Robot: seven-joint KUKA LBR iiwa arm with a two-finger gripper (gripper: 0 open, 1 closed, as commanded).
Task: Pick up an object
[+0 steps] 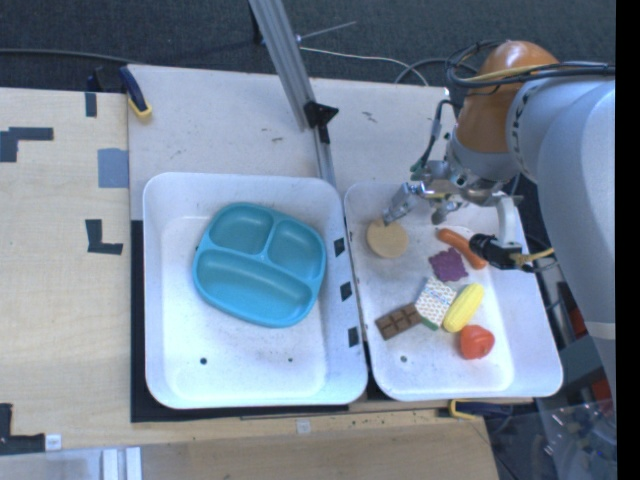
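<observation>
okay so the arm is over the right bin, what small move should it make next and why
Probably lower straight down: the claw hovers just above the round tan cookie-like disc at the shallow white right bin's upper-left, which lies apart from the other toys.

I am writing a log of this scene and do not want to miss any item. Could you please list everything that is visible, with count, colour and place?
White shallow bins: 2, white, side by side, left bin, right bin.
Blue divided plastic plate: 1, blue, left bin.
Tan round disc: 1, tan, right bin, far end, under the gripper.
Orange carrot toy: 1, orange, right bin.
Purple lumpy piece: 1, purple, right bin.
Yellow corn cob toy: 1, yellow, right bin.
White patterned block: 1, white, beside the corn.
Brown chocolate bar toy: 1, brown, right bin.
Red tomato toy: 1, red, near end.
Gripper: 1, grey, over the disc.
</observation>
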